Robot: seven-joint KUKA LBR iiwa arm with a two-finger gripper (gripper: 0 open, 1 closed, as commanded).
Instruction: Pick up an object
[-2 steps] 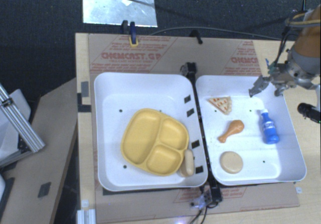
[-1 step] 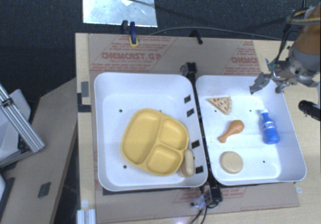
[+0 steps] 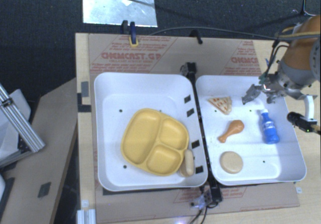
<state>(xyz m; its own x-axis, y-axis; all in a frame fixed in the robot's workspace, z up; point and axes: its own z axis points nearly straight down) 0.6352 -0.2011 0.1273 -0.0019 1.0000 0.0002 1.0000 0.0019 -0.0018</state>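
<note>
Camera view is showing you the gripper (image 3: 259, 93) hanging over the right white bin (image 3: 288, 168), fingers spread apart and gripping nothing. Just below it, the blue plastic bottle (image 3: 269, 127) is lying beside the toy chicken drumstick (image 3: 231, 130) and waffle wedge (image 3: 221, 104).

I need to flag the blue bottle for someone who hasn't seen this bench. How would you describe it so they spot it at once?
Look in the right-hand bin, along its right side, just below the gripper. The blue bottle lies flat there with its white cap toward the far wall. It is the only blue item; its neighbours are tan and brown food pieces.
</note>
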